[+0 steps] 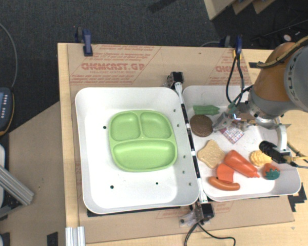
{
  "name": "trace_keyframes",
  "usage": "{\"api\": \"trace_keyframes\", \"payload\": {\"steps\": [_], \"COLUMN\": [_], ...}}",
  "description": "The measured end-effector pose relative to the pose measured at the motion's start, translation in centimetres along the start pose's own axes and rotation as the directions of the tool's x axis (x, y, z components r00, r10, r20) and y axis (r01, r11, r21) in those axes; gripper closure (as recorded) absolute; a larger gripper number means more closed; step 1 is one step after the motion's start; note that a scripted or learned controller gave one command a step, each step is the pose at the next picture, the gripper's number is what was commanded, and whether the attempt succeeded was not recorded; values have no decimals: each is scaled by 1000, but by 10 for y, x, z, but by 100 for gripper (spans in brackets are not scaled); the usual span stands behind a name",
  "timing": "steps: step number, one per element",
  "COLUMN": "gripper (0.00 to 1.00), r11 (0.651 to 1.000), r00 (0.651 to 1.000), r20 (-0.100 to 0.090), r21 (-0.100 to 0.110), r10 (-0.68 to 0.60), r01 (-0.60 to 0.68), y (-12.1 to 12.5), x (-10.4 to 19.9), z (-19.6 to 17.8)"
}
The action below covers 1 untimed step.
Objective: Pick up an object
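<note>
Camera view shows the gripper [231, 123] low in the right bin [287, 186], over a small checkered packet [233, 133]; whether it is spread or closed I cannot tell. Around it lie a brown round cookie [200, 125], a green piece [205, 109], a toast slice [211, 154], a carrot [241, 163] and a sausage [224, 184]. Well apart, the left bin [92, 137] holds a green divided plate [142, 140].

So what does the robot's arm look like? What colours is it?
The arm is fat, round and grey, with a big orange band above the wrist. Its gripper is small, made of dark and silvery metal bits. A thin black cable loops beside it.
</note>
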<state>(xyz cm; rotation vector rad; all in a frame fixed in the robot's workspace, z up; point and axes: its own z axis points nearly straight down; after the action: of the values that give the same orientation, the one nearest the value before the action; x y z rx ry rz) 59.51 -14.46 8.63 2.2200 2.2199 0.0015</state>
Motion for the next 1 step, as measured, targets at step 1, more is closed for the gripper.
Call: {"api": "trace_keyframes", "payload": {"steps": [1], "gripper": [0], "r11": [1000], "r00": [1000], "r20": [6], "r21": [-15], "r10": [0], "r01": [0], "y": [40], "x": [-40], "z": [-123]}}
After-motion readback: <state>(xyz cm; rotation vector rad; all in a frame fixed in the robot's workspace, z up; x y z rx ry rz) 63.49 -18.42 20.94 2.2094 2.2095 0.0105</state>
